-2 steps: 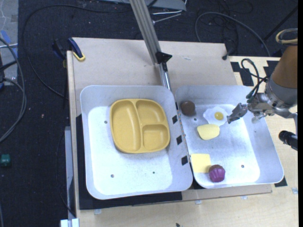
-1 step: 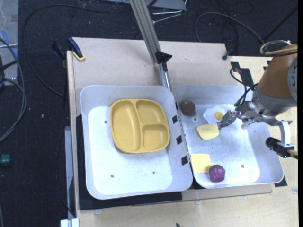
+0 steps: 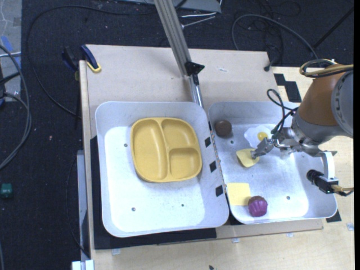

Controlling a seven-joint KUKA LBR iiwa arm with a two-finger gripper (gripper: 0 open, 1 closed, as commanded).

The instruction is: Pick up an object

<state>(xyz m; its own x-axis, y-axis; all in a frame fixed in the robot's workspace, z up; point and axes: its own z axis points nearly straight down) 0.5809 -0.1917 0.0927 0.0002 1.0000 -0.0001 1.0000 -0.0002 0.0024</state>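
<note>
Yellow wedge touches the hand in the right bin.

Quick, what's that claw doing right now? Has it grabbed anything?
Gripper: low in the right bin, at the yellow wedge; open or shut, cannot be told.

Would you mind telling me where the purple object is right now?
The purple object lies in the right bin, near its front edge, just right of the yellow square block.
</note>
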